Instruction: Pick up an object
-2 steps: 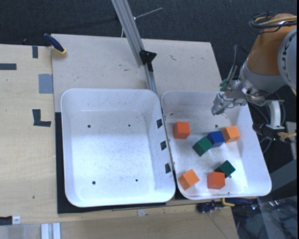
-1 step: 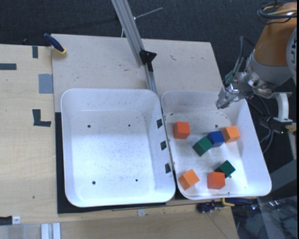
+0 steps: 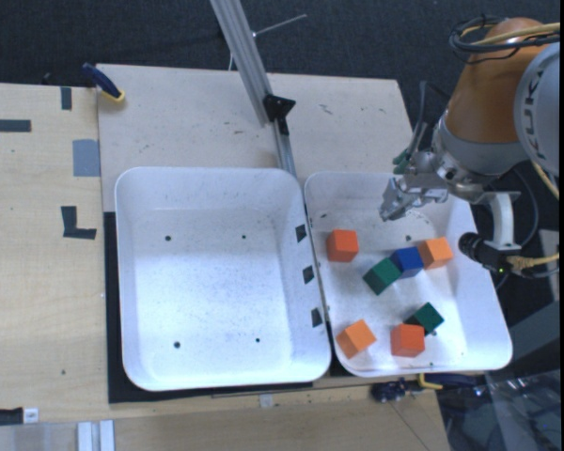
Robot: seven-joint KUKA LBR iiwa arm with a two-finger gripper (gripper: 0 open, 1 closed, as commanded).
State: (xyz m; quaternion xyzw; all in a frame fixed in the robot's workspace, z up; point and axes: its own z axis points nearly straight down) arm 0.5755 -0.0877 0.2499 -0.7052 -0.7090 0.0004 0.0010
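Several small cubes lie in the right bin (image 3: 350,188). An orange-red cube (image 3: 342,244) sits near its left wall. To the right, a green cube (image 3: 383,275), a blue cube (image 3: 407,259) and an orange cube (image 3: 436,251) touch in a row. Near the front lie an orange cube (image 3: 356,336), a red-orange cube (image 3: 407,339) and a dark green cube (image 3: 427,318). My gripper (image 3: 395,207) hangs over the bin's back part, above and to the right of the orange-red cube, apart from all the cubes.
The left bin (image 3: 207,173) stands beside the right one, sharing a raised divider. A slanted metal pole (image 3: 247,54) rises behind the bins. A blue and yellow tool (image 3: 103,83) lies at the bench's back left. Black cables (image 3: 503,252) hang off the arm on the right.
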